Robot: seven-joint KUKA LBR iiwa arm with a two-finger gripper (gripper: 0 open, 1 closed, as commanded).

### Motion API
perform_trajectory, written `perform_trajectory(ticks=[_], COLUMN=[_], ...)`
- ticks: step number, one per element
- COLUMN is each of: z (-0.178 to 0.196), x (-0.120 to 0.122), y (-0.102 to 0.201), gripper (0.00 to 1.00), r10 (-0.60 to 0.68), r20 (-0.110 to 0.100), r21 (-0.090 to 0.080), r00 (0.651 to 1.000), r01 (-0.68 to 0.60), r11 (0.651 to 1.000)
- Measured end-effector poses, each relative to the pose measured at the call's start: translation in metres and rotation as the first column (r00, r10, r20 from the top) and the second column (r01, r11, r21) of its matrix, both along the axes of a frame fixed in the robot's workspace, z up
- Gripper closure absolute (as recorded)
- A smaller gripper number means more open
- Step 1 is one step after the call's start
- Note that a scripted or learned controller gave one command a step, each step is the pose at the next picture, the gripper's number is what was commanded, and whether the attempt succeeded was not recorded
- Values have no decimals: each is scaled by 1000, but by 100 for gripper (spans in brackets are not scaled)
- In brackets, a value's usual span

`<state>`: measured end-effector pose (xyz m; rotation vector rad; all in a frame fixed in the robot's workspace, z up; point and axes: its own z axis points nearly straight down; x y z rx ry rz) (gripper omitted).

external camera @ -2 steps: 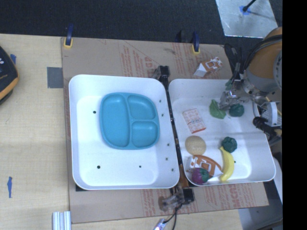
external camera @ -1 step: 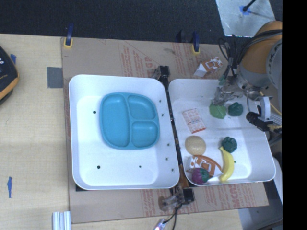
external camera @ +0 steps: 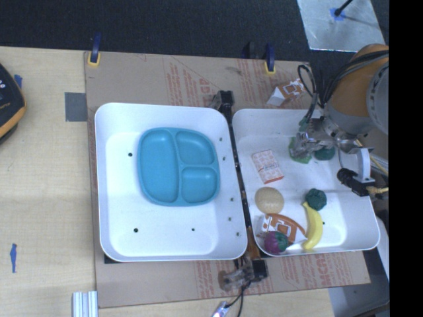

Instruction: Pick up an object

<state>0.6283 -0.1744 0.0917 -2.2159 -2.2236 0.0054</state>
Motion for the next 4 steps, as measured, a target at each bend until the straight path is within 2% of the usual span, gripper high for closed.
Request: perform_trajectory(ticks=[1,2,3,4], z=[0,1,81,80], x=[-38,27,29,28], y=[11,-28,0,0], gripper=[100,100,100,0], r10=[0,1,1,1], r20=[0,2,4,2], r21=[0,0,1,1], r00=[1000,1000,1000,1000], r01=[0,-1,-1,-1], r11=[1000,1000,1000,1000])
